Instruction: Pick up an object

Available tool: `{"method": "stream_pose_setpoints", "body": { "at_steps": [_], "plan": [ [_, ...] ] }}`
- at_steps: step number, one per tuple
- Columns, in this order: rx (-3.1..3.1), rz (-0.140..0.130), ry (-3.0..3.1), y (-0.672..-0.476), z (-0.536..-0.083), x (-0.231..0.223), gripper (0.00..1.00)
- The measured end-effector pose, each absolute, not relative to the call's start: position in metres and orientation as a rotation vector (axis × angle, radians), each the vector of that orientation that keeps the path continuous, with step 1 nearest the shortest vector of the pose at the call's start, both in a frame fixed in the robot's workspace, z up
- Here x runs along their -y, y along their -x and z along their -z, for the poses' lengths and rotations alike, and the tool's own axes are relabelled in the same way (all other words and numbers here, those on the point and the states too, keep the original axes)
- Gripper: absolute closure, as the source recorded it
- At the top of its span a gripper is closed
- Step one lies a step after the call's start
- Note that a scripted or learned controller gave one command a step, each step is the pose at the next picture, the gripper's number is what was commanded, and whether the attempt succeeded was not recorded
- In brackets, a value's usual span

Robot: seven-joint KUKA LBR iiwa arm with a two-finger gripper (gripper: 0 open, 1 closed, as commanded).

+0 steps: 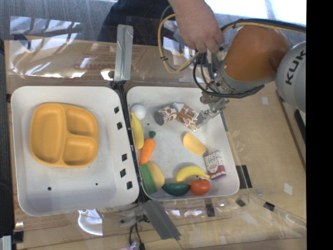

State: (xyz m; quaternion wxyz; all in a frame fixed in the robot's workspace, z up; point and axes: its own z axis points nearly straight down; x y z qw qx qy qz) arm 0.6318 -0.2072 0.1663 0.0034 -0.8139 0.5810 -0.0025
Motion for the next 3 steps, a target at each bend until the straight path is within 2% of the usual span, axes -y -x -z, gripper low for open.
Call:
{"method": "stream_pose_setpoints", "body": {
  "at_steps": [1,2,3],
  "plan": [
    [-1.673,0.019,2.663,-0.645,-0.175,0.184,1.0],
    [-1.933,-0.036,2.494,-0.642,-0.14,0.132,1.0],
    [-1.302,-0.01,2.861,-0.6,-0.13,0.193,1.0]
  ]
}}
